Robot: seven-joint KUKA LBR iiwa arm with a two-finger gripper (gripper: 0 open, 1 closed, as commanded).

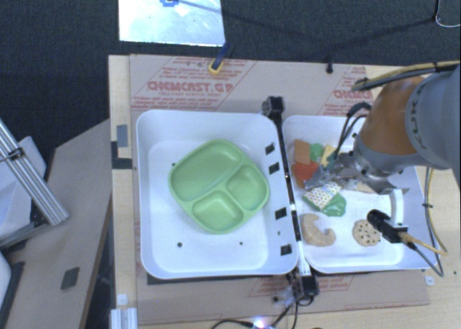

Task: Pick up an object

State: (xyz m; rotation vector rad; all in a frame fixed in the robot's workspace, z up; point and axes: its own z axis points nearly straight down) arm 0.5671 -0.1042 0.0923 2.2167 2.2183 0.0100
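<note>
Faintly, red CHEMCAST GP lettering (190, 86) on bench sheet, gripper (333, 174) state unclear, over toy food.

Arm (425, 122) cut by right edge

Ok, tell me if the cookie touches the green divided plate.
Apart. The camera view shows the cookie in the right bin and the green divided plate in the left bin.
</note>
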